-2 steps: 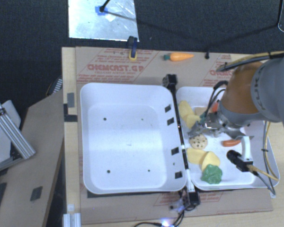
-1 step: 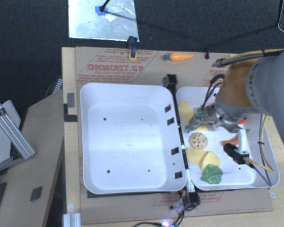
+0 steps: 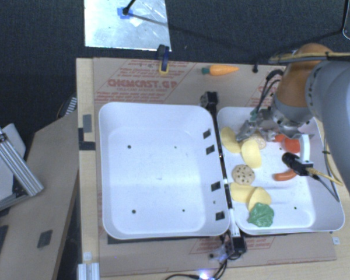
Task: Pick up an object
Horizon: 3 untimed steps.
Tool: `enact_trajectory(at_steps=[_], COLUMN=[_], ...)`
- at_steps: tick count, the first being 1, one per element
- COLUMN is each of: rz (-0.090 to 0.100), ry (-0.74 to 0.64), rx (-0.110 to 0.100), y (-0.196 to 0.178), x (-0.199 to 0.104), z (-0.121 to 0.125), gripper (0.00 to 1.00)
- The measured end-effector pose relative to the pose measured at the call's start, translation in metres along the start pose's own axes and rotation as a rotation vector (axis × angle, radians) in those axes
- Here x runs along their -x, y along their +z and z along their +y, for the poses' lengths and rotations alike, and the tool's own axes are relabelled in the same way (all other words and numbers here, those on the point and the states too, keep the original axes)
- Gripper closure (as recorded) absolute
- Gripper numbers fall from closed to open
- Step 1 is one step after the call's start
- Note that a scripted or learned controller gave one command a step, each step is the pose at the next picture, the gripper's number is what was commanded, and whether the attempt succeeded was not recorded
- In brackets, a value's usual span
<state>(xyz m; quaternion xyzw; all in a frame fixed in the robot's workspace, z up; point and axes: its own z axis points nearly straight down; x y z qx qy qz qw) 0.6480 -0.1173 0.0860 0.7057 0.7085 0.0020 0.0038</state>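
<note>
- Reaching low into the right bin (image 3: 326, 214), the gripper (image 3: 249, 130) is hovering over the yellow toys (image 3: 251, 153), apparently lining up a grab.
- Jaw spread: cannot tell.
- Cookie (image 3: 242, 174) is lying just beyond the jaws, nearer the camera.

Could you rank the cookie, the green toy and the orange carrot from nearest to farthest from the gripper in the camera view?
From the gripper in the right bin:
1. Cookie, just below it near the divider.
2. Green toy, at that bin's front edge.
3. Orange carrot, outside the bins on the board behind.
The last two are fairly close.
</note>
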Motion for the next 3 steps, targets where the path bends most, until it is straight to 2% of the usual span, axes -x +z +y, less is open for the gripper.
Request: enact_trajectory(at_steps=[1, 2, 3], rz=[0.002, 0.004, 0.007], ry=[-0.002, -0.008, -0.009], rx=[-0.001, 0.008, -0.001], y=[-0.011, -0.137, -0.175], x=[-0.001, -0.077, -0.158], z=[-0.001, 0.026, 0.024], gripper=[1.0, 1.0, 1.0])
